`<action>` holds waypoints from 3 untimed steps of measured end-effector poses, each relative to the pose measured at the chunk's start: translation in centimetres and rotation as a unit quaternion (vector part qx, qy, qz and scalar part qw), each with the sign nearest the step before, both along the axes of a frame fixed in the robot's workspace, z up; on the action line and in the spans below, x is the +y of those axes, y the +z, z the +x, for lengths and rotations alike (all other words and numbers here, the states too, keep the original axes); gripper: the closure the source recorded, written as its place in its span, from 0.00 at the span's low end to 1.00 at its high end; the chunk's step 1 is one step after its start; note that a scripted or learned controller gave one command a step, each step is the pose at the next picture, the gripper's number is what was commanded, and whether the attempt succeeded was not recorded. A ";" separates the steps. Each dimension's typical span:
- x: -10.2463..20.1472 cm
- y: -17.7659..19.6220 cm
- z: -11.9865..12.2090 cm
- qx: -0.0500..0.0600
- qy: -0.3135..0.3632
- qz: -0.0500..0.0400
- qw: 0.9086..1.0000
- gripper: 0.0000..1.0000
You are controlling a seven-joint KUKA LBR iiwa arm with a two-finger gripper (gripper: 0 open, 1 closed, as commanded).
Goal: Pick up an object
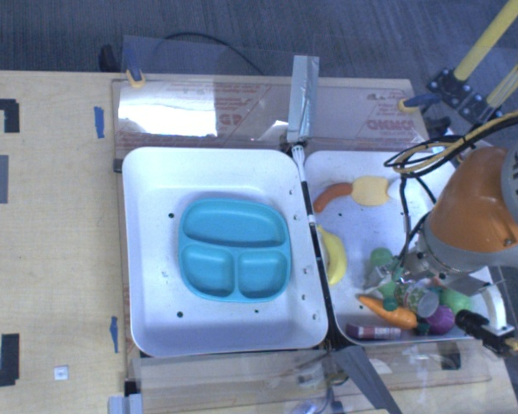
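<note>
Worktop (43,231): pale wood, carrying two white bins side by side; the right bin is my landmark for everything below.
Left bin (147,231): touching the right bin along their shared edge; a blue divided tray (236,248) sits in its middle; nothing there bears on the coming move.
Right bin (363,231): all the loose things lie in it; most are crowded into its near right corner.
Arm (479,210): grey with an orange band, reaching in over the right bin's right side and ending above that crowded corner.
Tool (406,274): low over the near right corner of the right bin; its tip is lost among the toys, so I cannot tell whether it is parted or closed, nor whether it grips anything.
Carrot (388,310): likeliest target, I'd judge; it lies just on the near side of the tool, toward the right bin's near wall; its long axis runs roughly along that wall, slightly slanted.
Green piece (382,259): just left of the tool, nearly touching it.
Purple piece (441,319): in the right bin's near right corner, beside the carrot's thick end.
Banana (332,257): against the right bin's left wall, well apart from the tool.
Orange sausage shape (331,196) and yellow lump (370,191): near the right bin's far wall.
</note>
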State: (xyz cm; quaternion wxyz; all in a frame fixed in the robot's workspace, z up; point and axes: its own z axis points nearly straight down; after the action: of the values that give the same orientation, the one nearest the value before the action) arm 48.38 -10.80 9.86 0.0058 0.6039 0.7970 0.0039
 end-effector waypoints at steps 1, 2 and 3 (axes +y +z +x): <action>6.5 8.8 5.1 0.004 -0.052 0.002 0.999 1.00; 6.3 8.6 4.9 0.007 -0.053 0.001 0.999 0.00; -1.7 -1.0 2.3 0.005 -0.093 0.000 0.996 0.00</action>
State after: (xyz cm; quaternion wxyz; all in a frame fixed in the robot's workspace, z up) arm 50.65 -12.46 8.82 0.0023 0.6751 0.7377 0.0010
